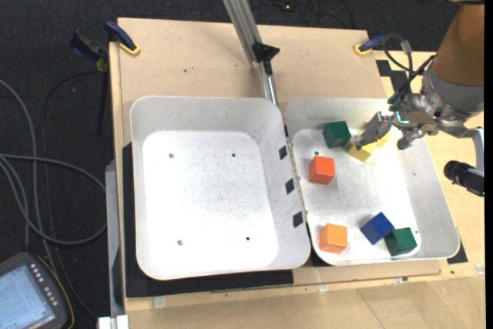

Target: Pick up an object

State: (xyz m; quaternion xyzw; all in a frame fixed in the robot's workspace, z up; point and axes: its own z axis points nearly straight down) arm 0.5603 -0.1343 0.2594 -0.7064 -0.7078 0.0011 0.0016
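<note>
Yellow block (362, 148) in right bin (431, 189), just beside green cube (336, 134), under gripper (383, 132). Fingers spread, one touching the block, nothing held between them. Probably light, rigid, smooth-faced; best pinched across opposite flat sides.

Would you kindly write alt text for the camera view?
A grey arm's gripper reaches over the right white bin, at a yellow block beside a green cube. Two orange, one blue and another green block lie nearby.
</note>
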